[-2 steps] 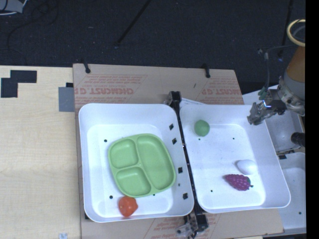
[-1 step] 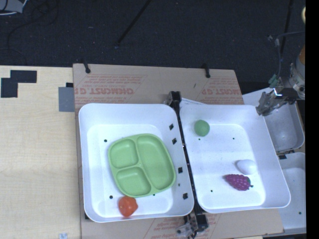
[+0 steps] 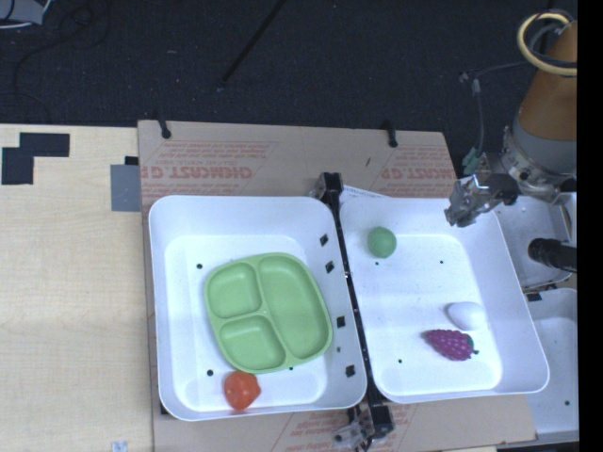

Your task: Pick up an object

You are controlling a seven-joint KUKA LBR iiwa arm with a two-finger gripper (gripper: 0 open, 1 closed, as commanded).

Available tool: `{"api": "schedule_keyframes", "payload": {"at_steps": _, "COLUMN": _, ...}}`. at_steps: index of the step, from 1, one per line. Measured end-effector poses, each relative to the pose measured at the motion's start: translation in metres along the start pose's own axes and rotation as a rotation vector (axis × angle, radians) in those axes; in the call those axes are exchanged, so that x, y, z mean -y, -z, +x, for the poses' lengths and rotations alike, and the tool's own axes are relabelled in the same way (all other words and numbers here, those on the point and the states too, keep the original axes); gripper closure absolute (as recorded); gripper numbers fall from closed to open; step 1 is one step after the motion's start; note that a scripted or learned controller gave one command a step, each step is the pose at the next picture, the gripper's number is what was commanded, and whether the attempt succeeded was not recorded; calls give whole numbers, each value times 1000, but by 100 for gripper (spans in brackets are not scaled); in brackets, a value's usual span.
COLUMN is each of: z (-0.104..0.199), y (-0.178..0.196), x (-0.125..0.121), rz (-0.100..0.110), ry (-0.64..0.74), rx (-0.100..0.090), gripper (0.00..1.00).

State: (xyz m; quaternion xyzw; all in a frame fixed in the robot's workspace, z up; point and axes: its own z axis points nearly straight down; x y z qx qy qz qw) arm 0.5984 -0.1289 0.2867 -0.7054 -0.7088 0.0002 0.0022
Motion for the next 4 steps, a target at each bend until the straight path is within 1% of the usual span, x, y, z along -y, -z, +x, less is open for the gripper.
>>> {"api": "schedule_keyframes", "payload": {"at_steps": 1, "z": 46, "y": -8, "x": -2, "rz": 0, "ry": -2, "rx": 1, "gripper": 100}}
{"api": "schedule_keyframes", "payload": {"at_steps": 3, "z": 163, "y": -19, "x": 17, "rz": 2, "ry": 0, "rx": 1, "gripper": 100}}
{"api": "schedule_keyframes", "payload": {"at_steps": 4, "z": 210, "y": -44, "x": 23, "rz": 4, "ry": -1, "rx": 2, "gripper": 100}}
